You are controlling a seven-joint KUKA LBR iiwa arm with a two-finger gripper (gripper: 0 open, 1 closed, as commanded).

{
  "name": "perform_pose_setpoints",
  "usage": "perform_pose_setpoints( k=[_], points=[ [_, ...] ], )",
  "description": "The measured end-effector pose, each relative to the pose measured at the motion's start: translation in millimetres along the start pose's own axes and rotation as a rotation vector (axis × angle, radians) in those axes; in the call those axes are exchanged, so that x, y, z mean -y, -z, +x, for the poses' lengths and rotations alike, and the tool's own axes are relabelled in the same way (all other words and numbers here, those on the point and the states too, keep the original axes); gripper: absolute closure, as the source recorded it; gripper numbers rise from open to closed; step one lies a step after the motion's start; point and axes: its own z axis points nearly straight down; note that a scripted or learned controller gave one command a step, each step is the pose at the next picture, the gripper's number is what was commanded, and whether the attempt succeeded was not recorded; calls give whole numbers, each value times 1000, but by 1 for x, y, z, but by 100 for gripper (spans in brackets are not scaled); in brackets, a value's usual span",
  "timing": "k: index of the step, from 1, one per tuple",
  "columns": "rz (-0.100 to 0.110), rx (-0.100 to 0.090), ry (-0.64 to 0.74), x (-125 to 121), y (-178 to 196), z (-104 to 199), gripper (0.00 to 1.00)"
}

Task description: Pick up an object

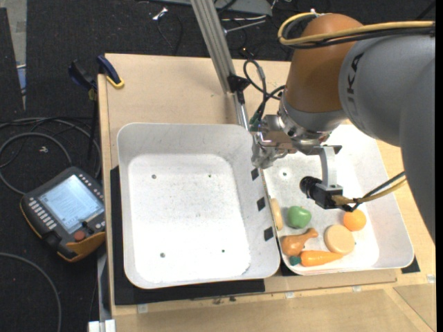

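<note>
The right bin (387, 185) holds several toy foods near its front: a green apple (299, 216), a small orange ball (354, 220), a tan round bun (339, 239), an orange carrot (320, 258), a brown drumstick (297, 242) and a pale yellow stick (277, 214) along the left wall. My gripper (263, 156) hangs over the back left corner of this bin, close to the wall between the two bins. It is behind and to the left of the apple and apart from all the foods. Nothing shows in its grasp.
The left bin (138, 151) lies beside the right one, their walls meeting in the middle. A slanted metal pole (216, 43) rises behind the bins. A teach pendant (64, 213) rests on the floor to the left. A clamp (107, 71) sits at the bench's back left corner.
</note>
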Motion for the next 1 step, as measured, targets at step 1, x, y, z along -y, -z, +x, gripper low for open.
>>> perform_pose_setpoints(
  k=[1],
  points=[
    [-1,0,1,9,-12,56,100]
  ],
)
